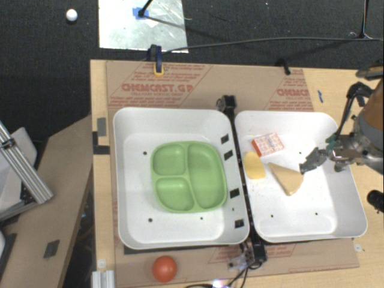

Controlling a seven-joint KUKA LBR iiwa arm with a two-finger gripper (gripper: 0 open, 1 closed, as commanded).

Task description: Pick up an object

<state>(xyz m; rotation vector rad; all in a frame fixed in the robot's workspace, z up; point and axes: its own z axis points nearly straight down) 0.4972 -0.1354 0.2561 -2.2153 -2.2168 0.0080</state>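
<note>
We see two white bins side by side on the bench: the left bin (pixel 129 161) carries one green divided plate (pixel 189 177) with three compartments, and the right bin (pixel 342 203) carries three loose items. Largest of the three is a tan wedge (pixel 286 177), likely a cheese slice toy, lying mid-bin. Just beside it on its left sits a yellow block (pixel 254 165), and just above that a small red-and-white packet (pixel 267 143). One orange-red ball (pixel 164 268) sits off the bins on the bench's front edge, and one small white ball (pixel 72 15) lies on the dark floor, well apart.

The gripper (pixel 313 160) hangs over the right bin, just right of the wedge's far end, apart from it as far as we can judge. Nothing sits between the fingers; whether they are spread wide or narrow we cannot tell at this angle.

Task progress: early. No object is lifted, all three are lying flat in the bin. Left to do: descend, close, lift. The wedge looks like the nearest candidate.
</note>
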